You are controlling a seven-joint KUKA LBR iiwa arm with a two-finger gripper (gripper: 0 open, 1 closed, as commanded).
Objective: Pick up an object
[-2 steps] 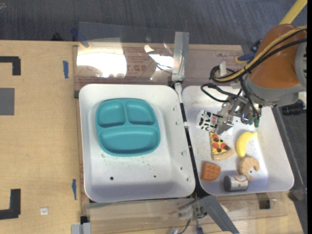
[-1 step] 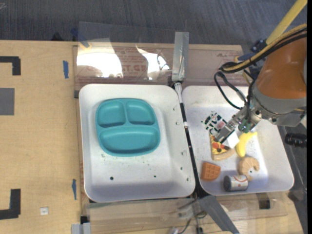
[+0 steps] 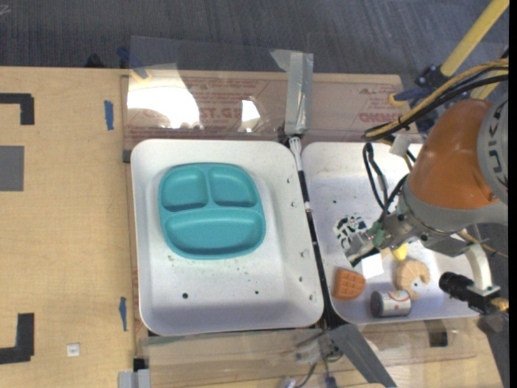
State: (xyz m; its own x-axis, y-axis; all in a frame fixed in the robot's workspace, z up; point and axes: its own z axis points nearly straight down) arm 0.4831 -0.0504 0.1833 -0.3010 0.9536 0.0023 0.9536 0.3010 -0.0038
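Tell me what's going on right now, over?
Gripper low in right bin. Waffle toy, small can nearby, ungrasped. Teal divided plate in left bin.

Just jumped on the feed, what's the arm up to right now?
The arm's gripper is low in the right bin, among a black-and-white toy, an orange waffle piece, a tan pastry-like item and a small can. No object is visibly held. The left bin holds a teal divided plate, untouched.
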